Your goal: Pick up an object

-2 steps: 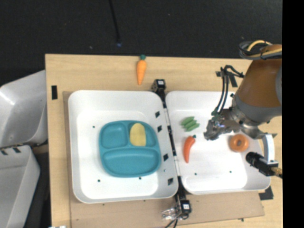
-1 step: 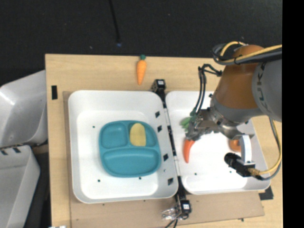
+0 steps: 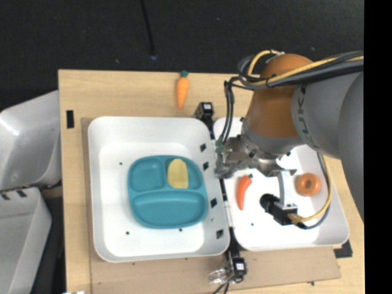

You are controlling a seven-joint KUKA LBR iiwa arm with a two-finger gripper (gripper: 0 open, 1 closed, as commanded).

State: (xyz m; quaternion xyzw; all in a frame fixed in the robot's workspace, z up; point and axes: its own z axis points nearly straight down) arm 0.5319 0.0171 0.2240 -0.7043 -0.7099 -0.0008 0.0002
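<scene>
Claw (image 3: pixel 236 164) state unclear, hovering by red chili pepper (image 3: pixel 243 190) in right bin (image 3: pixel 318 237); should centre over pepper, descend straight.

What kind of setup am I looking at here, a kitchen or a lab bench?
Most likely a lab bench for robot picking tests, not a kitchen: two shallow white bins on a wooden board, toy food such as a carrot and a chili, and exposed cabling on the arm.

arm (image 3: pixel 288 115) over right bin (image 3: pixel 331 231) | chili (image 3: pixel 243 192) | donut (image 3: pixel 307 184)
</scene>
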